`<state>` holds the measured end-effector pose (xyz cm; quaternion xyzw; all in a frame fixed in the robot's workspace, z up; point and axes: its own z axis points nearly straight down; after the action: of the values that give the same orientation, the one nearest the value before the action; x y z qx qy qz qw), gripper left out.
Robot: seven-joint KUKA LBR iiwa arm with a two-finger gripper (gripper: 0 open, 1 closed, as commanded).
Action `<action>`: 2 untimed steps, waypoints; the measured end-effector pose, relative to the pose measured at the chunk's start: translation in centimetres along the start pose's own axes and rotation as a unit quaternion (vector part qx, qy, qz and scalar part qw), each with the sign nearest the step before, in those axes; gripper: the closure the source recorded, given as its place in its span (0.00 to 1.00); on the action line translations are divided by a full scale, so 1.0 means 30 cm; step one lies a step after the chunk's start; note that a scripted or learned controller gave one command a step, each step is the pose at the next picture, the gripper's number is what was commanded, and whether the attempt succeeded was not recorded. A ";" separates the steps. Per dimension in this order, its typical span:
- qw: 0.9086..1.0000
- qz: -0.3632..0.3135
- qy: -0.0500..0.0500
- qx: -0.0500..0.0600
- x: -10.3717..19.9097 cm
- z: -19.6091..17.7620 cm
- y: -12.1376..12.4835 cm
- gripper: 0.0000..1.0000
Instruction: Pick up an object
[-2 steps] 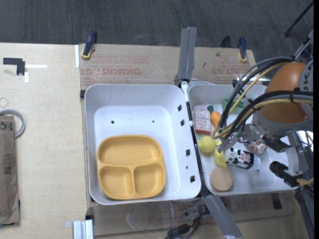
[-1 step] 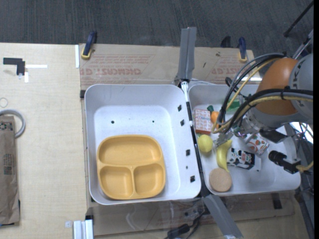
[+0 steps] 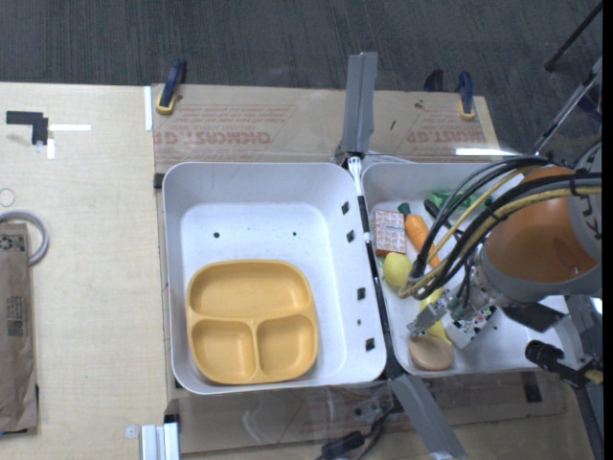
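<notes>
Gripper (image 3: 433, 326) sits low in the right white plastic bin (image 3: 508, 348), lower right of frame, above a small yellow object (image 3: 439, 332) and a tan rounded piece (image 3: 430, 354). Its state cannot be told. Nothing appears lifted, so the pick looks unfinished.

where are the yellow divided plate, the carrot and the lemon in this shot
yellow divided plate (image 3: 253, 320): camera view, on the ridge where its three compartments meet
carrot (image 3: 417, 229): camera view, on the orange body
lemon (image 3: 396, 270): camera view, on the yellow middle
</notes>
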<state>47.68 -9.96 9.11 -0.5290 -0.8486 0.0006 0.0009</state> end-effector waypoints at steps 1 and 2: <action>0.985 -0.171 -0.002 -0.001 -0.146 -0.004 0.233 0.00; 0.965 -0.262 -0.002 -0.001 0.042 -0.336 0.251 0.00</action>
<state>53.91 -5.51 19.18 -0.2879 -0.9577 0.0002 -0.0012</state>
